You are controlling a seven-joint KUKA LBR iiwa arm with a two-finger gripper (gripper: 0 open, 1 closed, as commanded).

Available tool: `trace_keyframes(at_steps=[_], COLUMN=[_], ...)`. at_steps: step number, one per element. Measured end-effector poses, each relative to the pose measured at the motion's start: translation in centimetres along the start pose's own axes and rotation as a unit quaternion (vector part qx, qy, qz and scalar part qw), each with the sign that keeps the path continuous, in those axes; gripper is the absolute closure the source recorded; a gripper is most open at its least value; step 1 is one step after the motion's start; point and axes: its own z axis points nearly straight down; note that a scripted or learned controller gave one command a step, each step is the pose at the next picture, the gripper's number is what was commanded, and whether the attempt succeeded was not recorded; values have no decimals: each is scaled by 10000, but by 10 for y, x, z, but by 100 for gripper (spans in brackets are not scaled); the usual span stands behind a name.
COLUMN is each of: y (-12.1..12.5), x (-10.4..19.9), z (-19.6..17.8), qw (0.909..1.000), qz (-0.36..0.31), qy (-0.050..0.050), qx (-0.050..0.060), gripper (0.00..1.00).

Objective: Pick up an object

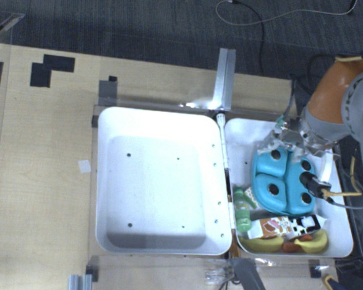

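Observation:
The right bin (pixel 234 139) holds a large light-blue plastic piece (pixel 277 179) with several dark round holes, lying at its centre. Along the bin's front lie a green bottle (pixel 243 209), an orange and white carton (pixel 276 227) and a yellow banana-like item (pixel 289 245). The grey arm with its orange band (pixel 331 90) comes in from the upper right. Its gripper (pixel 291 141) hangs low over the far edge of the blue piece, close to it or touching it. No object is visibly lifted.
The left bin (pixel 102 167) sits beside the right one, with a metal divider post (pixel 225 82) at the back between them. Cables (pixel 345 193) trail by the right bin's right wall. Wooden bench surface (pixel 36 181) stretches to the left.

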Motion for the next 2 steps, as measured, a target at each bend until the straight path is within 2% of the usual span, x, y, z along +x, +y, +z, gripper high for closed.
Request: trace_keyframes(at_steps=[1,2], y=[-56,-30], x=[33,41], z=[-16,25], qw=[9965,9987], qz=[836,509], qy=[-39,-50], qx=[40,-1], gripper=[0,0])
